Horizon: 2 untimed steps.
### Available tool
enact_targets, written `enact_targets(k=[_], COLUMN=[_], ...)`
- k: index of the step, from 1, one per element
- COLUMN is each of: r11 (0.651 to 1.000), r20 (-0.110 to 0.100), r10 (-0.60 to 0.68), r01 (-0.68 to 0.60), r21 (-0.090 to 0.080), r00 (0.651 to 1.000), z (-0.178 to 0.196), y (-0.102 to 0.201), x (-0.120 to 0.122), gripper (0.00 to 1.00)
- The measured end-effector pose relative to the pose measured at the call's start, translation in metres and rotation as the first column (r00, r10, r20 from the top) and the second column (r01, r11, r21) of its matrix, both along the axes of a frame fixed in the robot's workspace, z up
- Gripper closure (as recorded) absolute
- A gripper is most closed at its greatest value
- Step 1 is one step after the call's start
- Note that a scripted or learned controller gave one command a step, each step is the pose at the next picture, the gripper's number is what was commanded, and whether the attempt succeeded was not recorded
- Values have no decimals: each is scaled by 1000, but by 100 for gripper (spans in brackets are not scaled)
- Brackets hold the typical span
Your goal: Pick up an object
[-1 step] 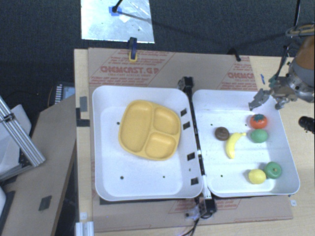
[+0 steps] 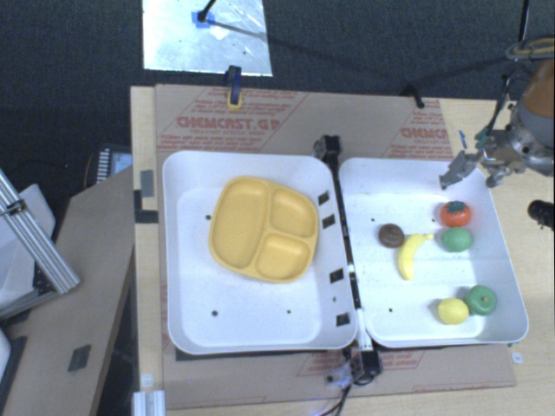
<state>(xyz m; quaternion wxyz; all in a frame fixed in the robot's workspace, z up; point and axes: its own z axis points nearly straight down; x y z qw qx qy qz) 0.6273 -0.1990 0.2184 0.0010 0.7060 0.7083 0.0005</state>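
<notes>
Bench (image 2: 286, 111) carries two shallow white bins side by side. Left bin (image 2: 186, 319) holds a yellow divided tray (image 2: 263, 229), three compartments, lying slightly rotated near the bin's middle. Right bin (image 2: 381, 319) holds all the small stuff, toy fruit: yellow banana (image 2: 411, 255) roughly centre, curved, its upper end close to a brown round piece (image 2: 391, 235) just to its left. Red tomato-like piece (image 2: 455, 214) sits toward the bin's right side, touching or just above a green round piece (image 2: 456, 239). Near the bin's lower right corner, a yellow lemon (image 2: 453, 311) sits right beside a green apple-like piece (image 2: 481, 300), the two touching or nearly so. Arm comes in from the right edge; gripper (image 2: 475, 168) hangs over the right bin's upper right corner, above and apart from the tomato, nothing between its fingers. Fingers look spread apart, one tip pointing left over the bin rim.
</notes>
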Motion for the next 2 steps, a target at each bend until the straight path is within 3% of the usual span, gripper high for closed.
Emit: enact_targets(k=[1, 2], r11=[1000, 1000], r20=[-2, 16], r10=[3, 1], r01=[-3, -1], r21=[1, -6], r00=[1000, 1000], z=[-58, -113], y=[1, -3], x=[9, 14], gripper=[0, 0])
